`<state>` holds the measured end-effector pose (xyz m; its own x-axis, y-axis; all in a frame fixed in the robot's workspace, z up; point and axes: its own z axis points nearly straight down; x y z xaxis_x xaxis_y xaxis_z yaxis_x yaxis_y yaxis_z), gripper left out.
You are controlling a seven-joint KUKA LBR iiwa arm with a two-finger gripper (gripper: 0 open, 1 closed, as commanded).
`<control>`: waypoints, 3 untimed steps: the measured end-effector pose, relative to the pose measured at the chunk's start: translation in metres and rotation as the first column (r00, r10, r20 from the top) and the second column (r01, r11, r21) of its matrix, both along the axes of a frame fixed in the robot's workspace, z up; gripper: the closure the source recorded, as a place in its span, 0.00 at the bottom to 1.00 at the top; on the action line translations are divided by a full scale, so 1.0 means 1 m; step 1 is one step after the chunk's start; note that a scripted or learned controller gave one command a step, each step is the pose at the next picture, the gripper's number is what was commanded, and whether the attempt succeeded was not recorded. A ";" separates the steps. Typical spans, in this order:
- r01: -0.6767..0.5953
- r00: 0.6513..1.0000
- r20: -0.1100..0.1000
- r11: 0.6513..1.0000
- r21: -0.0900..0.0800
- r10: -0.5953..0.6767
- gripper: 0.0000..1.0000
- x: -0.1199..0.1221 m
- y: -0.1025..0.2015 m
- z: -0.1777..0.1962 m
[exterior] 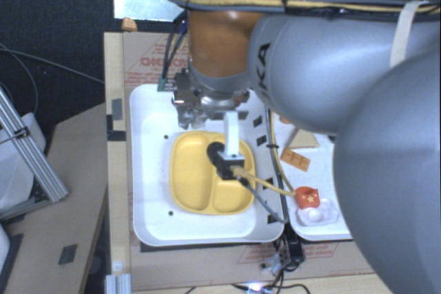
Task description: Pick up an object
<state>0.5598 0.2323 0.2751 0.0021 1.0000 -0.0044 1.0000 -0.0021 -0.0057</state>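
A yellow divided plate (196, 179) lies in the left white bin (148, 155), toward its front. My gripper (196, 112) hangs over the back of that bin, just behind the plate's far edge, below the orange wrist band. The arm's bulk hides what is under it. Nothing shows as held.
The right bin (324, 234) is largely covered by the arm. In its visible left part lie a tan wedge (304, 141), an orange waffle-like square (296, 160), a small red object (308, 197) and a white piece (315, 215). Cardboard lines the bench around the bins.
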 end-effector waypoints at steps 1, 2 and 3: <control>-0.001 1.000 0.015 1.000 0.006 0.001 1.00 -0.066 0.002 -0.175; -0.001 1.000 0.014 1.000 0.012 0.001 1.00 -0.059 -0.108 -0.187; 0.001 1.000 0.025 1.000 0.004 -0.001 1.00 0.028 -0.148 -0.083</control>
